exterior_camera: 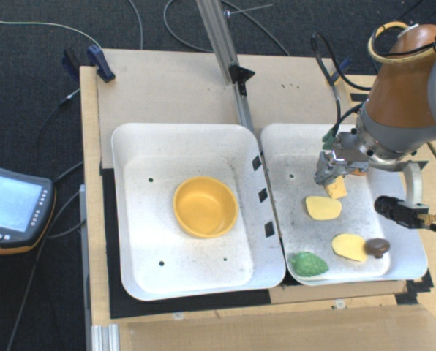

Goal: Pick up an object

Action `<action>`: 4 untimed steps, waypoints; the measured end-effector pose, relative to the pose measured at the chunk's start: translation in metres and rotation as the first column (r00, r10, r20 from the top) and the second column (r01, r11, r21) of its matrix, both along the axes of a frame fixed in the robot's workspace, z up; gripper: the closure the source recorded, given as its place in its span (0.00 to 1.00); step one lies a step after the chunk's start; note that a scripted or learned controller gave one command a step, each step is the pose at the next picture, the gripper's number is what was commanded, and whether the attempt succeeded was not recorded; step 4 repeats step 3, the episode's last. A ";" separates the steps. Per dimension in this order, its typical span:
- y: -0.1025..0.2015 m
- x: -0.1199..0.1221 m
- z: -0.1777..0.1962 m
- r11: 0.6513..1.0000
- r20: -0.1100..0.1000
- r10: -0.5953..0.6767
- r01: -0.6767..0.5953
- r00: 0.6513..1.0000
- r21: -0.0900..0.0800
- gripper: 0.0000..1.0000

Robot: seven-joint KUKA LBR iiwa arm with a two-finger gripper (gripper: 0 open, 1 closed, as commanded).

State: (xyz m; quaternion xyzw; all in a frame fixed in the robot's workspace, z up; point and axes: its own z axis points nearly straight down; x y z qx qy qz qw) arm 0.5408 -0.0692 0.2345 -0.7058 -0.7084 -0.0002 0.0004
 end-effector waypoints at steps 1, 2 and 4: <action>0.053 -0.022 -0.004 1.000 0.000 0.001 -0.001 1.000 0.000 1.00; 0.096 -0.025 -0.003 1.000 0.000 0.001 -0.001 1.000 0.000 1.00; 0.153 -0.036 0.008 1.000 0.001 0.002 -0.002 1.000 0.000 1.00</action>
